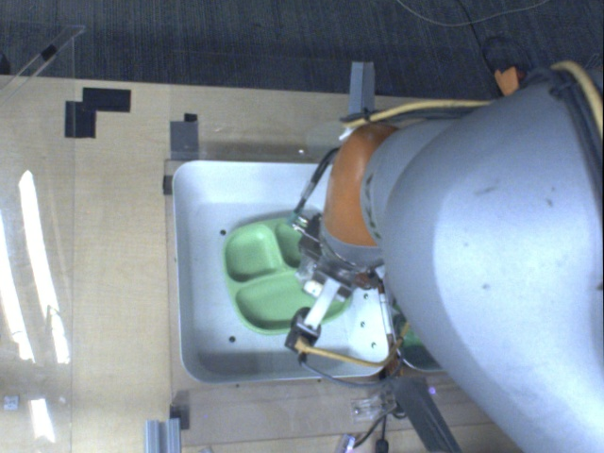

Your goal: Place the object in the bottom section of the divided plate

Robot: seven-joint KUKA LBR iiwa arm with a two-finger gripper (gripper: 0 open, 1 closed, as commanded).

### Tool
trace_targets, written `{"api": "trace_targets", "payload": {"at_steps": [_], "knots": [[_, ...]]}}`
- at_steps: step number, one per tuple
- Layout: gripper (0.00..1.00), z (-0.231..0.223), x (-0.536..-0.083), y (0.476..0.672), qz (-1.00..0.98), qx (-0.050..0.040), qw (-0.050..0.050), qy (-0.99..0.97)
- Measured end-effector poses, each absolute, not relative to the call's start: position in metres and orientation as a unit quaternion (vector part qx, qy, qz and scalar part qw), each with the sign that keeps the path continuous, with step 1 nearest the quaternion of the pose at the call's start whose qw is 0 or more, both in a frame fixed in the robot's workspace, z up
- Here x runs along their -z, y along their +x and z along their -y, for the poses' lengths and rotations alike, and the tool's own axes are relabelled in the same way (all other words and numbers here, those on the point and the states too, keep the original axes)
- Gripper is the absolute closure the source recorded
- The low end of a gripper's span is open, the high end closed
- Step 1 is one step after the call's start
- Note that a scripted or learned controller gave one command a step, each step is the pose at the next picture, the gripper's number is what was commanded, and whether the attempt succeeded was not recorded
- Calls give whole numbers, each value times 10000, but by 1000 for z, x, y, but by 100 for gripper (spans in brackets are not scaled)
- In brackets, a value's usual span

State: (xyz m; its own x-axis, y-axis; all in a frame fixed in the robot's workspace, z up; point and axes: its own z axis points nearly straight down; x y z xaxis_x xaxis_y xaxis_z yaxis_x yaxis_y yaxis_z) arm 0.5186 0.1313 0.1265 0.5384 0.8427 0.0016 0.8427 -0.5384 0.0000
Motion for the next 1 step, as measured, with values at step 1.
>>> {"api": "trace_targets", "payload": {"at_steps": [1], "knots": [[100, -71, -168, 511, 4695, 162, -75, -8827]]}}
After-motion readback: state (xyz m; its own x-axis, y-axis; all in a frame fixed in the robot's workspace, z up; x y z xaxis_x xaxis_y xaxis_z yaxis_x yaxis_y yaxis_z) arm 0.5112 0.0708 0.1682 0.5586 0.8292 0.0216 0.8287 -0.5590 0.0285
